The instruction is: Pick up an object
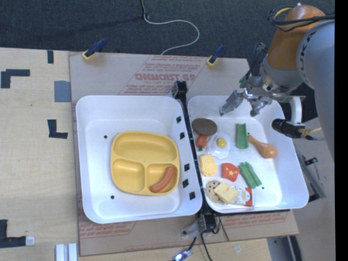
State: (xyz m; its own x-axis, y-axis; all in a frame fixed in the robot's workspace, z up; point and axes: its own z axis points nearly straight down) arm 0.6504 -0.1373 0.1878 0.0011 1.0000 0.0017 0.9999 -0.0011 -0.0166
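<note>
Grey arm, smooth rounded casing; orange band above the wrist, glossy, dome-topped; dark cable looped beside the orange section; metallic wrist block below, silver and dark parts; gripper with two slim grey fingers; white and black fitting alongside, lower right.

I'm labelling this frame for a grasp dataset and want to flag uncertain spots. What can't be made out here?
- Camera view: the small red toy piece is partly covered by the brown round patty, so its shape is unclear.
- Camera view: the round cookie and red-edged item under the pale yellow cheese wedge are overlapped, too small to identify.
- Camera view: the grey arm's upper part is cut off by the right edge above the two-finger gripper.
</note>
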